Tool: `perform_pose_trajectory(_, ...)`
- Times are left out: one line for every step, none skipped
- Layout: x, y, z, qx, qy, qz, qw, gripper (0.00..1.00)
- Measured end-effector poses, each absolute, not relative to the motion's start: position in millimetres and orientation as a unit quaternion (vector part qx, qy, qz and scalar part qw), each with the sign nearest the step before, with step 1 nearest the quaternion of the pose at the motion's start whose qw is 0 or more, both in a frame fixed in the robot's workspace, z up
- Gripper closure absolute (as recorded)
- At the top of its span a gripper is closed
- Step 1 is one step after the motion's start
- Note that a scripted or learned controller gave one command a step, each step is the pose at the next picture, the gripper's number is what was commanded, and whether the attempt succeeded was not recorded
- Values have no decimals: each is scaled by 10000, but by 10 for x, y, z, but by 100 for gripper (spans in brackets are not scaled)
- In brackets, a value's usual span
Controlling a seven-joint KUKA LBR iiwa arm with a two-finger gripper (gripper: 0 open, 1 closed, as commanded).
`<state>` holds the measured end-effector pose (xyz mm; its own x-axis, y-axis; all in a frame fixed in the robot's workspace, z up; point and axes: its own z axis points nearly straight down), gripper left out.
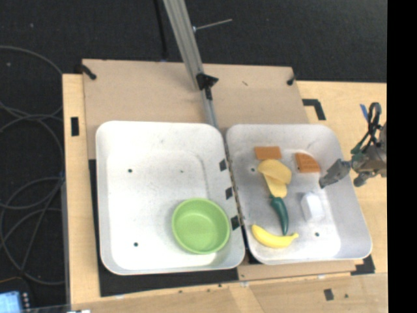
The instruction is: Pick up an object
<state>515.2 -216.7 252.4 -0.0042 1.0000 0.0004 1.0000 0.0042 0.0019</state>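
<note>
The right bin holds several small objects. A brown block and an orange-brown piece lie at its far side. A yellow lumpy item sits in the middle, with a dark green pepper below it and a yellow banana near the front. A small white object lies to the right of the pepper. My gripper hovers over the bin's right edge, just right of the orange-brown piece. Its fingers are spread, with nothing between them.
The left bin holds a green bowl at its front right corner. A slanted metal pole rises from behind the gap between the two bins. Black cables lie on the dark floor at left.
</note>
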Motion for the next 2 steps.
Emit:
perform_pose_trajectory(5153, -2165, 2524, 7057, 7085, 12, 5, 0)
perform_pose_trajectory(5177, -2183, 2100, 7073, 7070, -17, -4, 0)
